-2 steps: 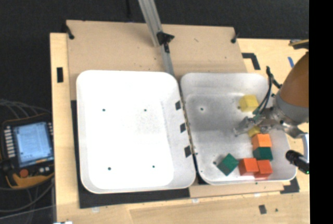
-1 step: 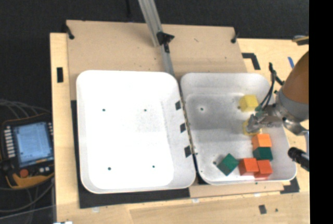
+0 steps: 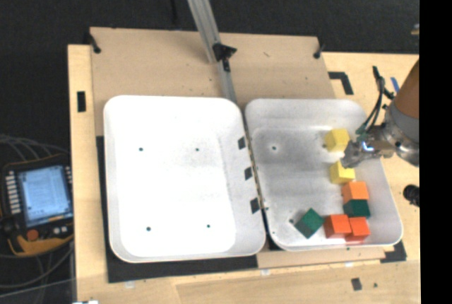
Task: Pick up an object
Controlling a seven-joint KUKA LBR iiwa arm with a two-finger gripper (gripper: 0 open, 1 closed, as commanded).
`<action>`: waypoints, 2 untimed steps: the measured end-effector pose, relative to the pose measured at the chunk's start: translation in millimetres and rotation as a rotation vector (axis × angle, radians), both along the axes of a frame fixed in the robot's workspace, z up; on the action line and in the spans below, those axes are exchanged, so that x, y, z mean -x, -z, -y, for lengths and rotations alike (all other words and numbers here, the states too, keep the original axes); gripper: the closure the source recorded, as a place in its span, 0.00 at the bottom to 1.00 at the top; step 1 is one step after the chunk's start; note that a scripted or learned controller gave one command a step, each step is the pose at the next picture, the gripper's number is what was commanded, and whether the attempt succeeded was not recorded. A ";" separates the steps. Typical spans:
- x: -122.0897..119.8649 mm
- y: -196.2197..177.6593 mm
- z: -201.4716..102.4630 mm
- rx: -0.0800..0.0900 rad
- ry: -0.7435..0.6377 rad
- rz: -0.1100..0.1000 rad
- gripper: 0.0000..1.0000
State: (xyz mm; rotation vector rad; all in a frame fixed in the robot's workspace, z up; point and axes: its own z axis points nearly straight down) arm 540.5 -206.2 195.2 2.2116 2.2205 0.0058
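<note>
Position noted: my gripper point(image 3: 359, 151) sits low over the right bin point(image 3: 296, 119), near its right edge, about midway along that side. Whether it is open or closed, and whether anything is held, I cannot tell.

Contents of the right bin, all along the right edge and toward the near right corner:
- upper yellow block point(image 3: 337, 138), just left of my gripper;
- lower yellow block point(image 3: 342, 172), directly below it, apparently clear of it;
- orange block point(image 3: 355, 191), touching a dark green block point(image 3: 357, 208) beneath;
- red-orange pair point(image 3: 347, 226) at the near right corner;
- tilted green block point(image 3: 308, 223), left of that pair by the near edge.

Left bin point(image 3: 176, 175) adjoins the right bin's left edge.
</note>
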 end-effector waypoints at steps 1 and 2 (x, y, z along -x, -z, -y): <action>-0.8 -7.4 1.1 -0.001 0.000 -0.005 1.00; -11.4 -23.4 -53.8 -0.003 -0.004 -0.002 1.00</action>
